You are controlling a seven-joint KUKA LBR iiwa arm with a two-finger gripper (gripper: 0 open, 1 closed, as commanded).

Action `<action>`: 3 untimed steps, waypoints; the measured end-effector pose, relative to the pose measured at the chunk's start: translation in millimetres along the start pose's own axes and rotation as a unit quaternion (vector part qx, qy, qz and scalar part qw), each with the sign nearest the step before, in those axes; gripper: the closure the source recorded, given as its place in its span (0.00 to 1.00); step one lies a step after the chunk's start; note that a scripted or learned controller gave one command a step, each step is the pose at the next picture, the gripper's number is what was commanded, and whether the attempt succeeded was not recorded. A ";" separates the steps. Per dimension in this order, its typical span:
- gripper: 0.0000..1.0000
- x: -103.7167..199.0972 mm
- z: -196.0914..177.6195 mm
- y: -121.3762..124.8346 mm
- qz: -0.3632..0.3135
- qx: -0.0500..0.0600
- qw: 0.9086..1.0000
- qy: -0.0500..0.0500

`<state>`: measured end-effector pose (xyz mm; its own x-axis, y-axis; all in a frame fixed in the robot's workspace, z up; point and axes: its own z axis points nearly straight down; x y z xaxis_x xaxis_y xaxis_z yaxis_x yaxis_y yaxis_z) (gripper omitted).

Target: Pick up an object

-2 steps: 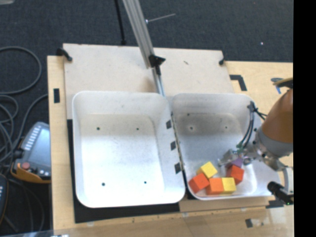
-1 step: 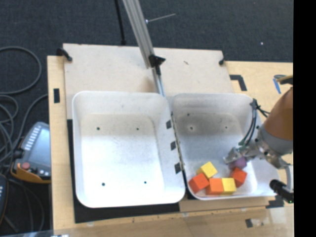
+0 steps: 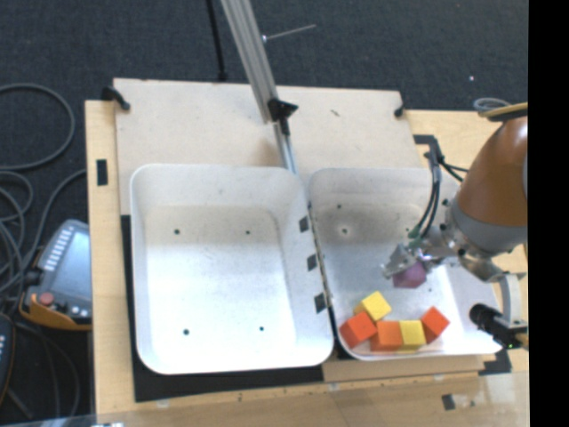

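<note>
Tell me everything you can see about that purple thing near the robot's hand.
The purple thing is a small, blocky, mauve lump, matte like foam or plastic. It sits in the right bin, above the row of orange and yellow blocks and apart from them. The hand is right at its upper left edge; whether it grips it is unclear.

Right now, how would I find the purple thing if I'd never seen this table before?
Look at the right-hand white bin, the one the grey and orange arm reaches into. Near its front edge sits a cluster of orange and yellow blocks. Just behind that cluster, at the gripper, is the purple object, the bin's one purple piece, apart from the blocks.
</note>
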<state>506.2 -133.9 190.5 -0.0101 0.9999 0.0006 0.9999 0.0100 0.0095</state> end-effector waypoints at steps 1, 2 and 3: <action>0.00 -4.4 4.5 -2.5 0.005 0.004 1.000 -0.001; 0.00 35.4 95.7 -11.7 0.004 0.003 1.000 -0.001; 1.00 33.1 81.7 -9.3 0.007 0.001 1.000 -0.001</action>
<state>497.4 -100.8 108.7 0.0045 1.0000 -0.0014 1.0000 -0.0045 0.0083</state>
